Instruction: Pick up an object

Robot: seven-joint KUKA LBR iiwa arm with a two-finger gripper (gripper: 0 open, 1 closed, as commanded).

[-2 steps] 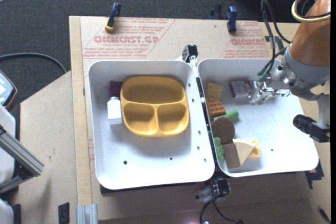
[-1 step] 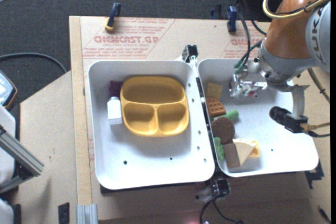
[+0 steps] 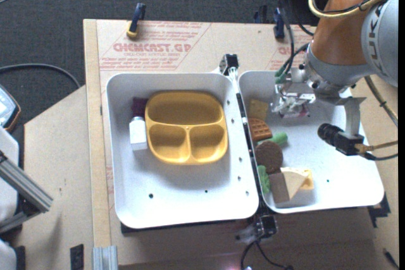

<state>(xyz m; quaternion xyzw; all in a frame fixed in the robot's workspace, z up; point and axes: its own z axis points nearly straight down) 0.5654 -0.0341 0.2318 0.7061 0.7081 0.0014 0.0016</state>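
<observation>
My gripper (image 3: 292,107) hangs over the upper middle of the right bin (image 3: 342,190), pointing down, with nothing visible between its fingers. Below and left of it, along the bin's left side, lie several toy foods: a tan piece (image 3: 257,109), a brown waffle (image 3: 259,130), a green piece (image 3: 279,136), a dark brown round cookie (image 3: 269,155), and a pale wedge with a yellow slice (image 3: 292,184) at the lower left. The gripper stands apart from all of them, just right of the tan piece.
The left bin (image 3: 126,199) holds a yellow divided plate (image 3: 186,127), a small white bottle (image 3: 138,134) and a dark purple item (image 3: 139,104) at its left. A black camera part (image 3: 337,138) juts from the arm over the right bin. Clamps sit on the board's far edge.
</observation>
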